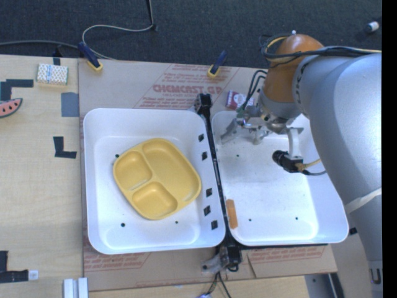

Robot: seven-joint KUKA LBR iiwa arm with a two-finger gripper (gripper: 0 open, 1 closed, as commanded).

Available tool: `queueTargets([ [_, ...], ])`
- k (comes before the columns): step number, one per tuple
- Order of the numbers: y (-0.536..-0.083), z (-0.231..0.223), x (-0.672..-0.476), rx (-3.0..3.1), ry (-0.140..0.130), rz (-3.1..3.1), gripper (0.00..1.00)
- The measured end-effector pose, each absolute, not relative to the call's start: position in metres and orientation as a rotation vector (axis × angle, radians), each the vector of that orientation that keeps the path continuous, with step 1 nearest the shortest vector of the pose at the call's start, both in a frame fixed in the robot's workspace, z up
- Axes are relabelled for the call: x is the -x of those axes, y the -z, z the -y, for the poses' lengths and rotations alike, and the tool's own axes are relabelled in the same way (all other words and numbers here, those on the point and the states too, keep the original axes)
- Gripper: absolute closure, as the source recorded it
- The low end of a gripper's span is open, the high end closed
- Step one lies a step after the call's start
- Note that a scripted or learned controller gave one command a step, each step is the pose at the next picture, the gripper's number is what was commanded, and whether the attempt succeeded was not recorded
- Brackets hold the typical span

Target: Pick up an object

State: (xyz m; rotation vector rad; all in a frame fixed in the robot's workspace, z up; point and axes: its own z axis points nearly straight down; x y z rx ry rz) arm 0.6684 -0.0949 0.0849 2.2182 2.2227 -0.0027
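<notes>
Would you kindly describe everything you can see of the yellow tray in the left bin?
The yellow tray looks like smooth plastic, a rounded rectangle with three compartments, one long and two smaller. It lies flat and face up, turned at a slant, on the floor of the left bin, near its middle. The compartments hold nothing visible.

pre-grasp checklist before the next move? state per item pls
1. Target present: yellow divided plate lies flat in the left bin; small orange object sits at the right bin's left wall. Ok.
2. Gripper over a target: it hangs over the right bin's upper left, away from both objects. Not ok.
3. Gripper free of any load: cannot tell.
4. Plate free of clutter: ok.
5. Orange object graspable: close against the wall and divider clips. Likely tight, cannot tell.
</notes>
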Motion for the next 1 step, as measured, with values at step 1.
queueTargets([
  [1, -0.0948, 0.0946, -0.6687, -2.216, 0.003, -2.224, 1.00],
])
